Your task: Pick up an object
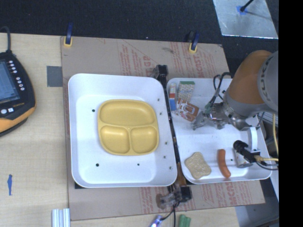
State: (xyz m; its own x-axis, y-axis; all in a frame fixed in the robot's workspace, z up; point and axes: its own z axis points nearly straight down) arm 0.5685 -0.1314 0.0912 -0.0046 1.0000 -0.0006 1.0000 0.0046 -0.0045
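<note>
Standing over the middle of the right bin [265, 176]: arm [251, 86] entering from the view's right, jaws low above the bin floor.

- Jaws: whether released or clenched cannot be told; nothing shows between them.
- Red-orange packet [189, 111]: lies just beside the jaws, toward the left bin [75, 126]. Judged the likeliest thing to pick. Its long axis slants from upper left to lower right.
- Green-and-white carton [186, 91]: just beyond the packet, by the far wall.
- Sausage [223, 163]: near wall, well apart from the jaws, its long axis running near to far.
- Bread slice [197, 165]: beside the sausage.
- Yellow divided plate [128, 126]: in the left bin.
</note>
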